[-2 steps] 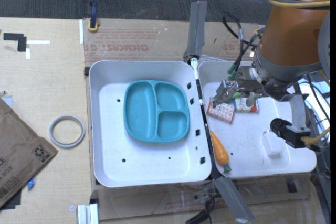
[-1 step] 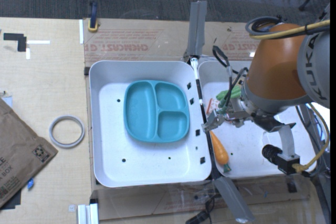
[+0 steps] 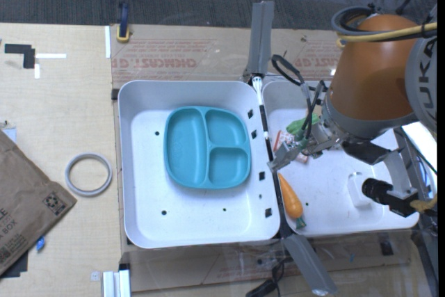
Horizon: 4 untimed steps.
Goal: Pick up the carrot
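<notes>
The carrot (image 3: 290, 199), orange with a green stub at its near end, lies in the right bin (image 3: 334, 215) against its left wall, near the front corner. My gripper (image 3: 290, 154) hangs below the big orange wrist, just above and behind the carrot's far tip. I see nothing held in it. The arm's bulk hides much of the right bin's back half.
A blue three-part plate (image 3: 207, 147) sits in the left bin (image 3: 142, 205). A green item (image 3: 300, 126) and a small red-and-white item (image 3: 278, 141) lie beside the gripper. A white object (image 3: 358, 191) rests further right. A tape ring (image 3: 88, 173) lies on the bench.
</notes>
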Each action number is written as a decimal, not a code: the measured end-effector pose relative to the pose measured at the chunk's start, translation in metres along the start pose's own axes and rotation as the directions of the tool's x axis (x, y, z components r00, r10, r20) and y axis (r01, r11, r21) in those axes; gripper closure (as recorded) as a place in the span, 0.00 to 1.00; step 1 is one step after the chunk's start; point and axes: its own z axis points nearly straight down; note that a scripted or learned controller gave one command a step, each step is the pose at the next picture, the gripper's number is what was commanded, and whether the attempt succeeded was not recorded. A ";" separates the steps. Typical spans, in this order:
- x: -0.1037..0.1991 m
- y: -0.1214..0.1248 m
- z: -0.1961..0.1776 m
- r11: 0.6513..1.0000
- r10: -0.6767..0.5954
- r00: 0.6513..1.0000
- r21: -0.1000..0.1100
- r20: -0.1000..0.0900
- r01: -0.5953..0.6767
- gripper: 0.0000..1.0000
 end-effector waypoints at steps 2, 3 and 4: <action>0.002 -0.001 0.041 0.947 -0.320 0.947 -0.002 0.000 0.320 0.00; -0.021 -0.010 0.025 0.988 0.157 0.988 0.000 0.000 -0.157 0.00; -0.033 -0.015 0.070 0.986 -0.167 0.986 0.001 -0.003 0.167 0.00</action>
